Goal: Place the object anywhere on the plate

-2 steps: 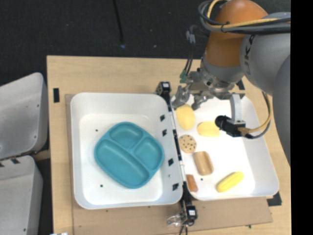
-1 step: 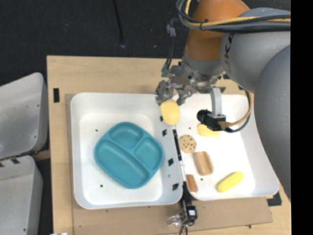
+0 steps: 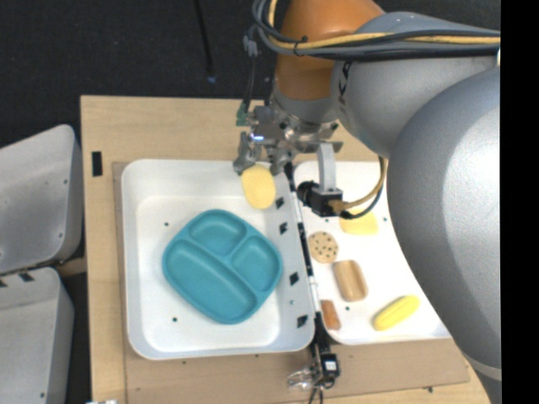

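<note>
A teal divided plate (image 3: pixel 221 264) lies in the left white bin (image 3: pixel 139 310). My gripper (image 3: pixel 260 167) hangs over the back right of that bin, just behind the plate. A pale yellow rounded object (image 3: pixel 259 188) sits right below the fingers and appears held between them, above the bin floor near the divider.
The right bin (image 3: pixel 404 331) holds a round cookie (image 3: pixel 322 247), a tan bread-like block (image 3: pixel 349 279), a small brown piece (image 3: pixel 330 315), a yellow oblong item (image 3: pixel 395 312) and a yellow piece (image 3: pixel 360 225). The large grey arm covers the right side.
</note>
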